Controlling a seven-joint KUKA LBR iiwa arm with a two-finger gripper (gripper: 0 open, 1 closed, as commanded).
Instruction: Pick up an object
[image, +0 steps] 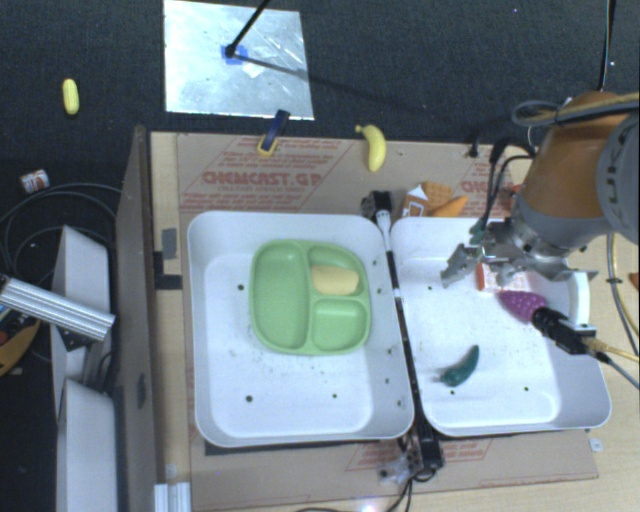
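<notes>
Fingers (470, 262) hang over the right bin (430, 400), grip unclear, near a purple object (522, 303)

purple object (522, 303) partly under the arm (575, 190) (itself cropped right); hand's (478, 262) fingers unclear

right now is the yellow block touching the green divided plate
Touching. The camera view shows the yellow block lying inside the upper right compartment of the green divided plate, resting on its floor with no gap around it, in the left bin.
</notes>
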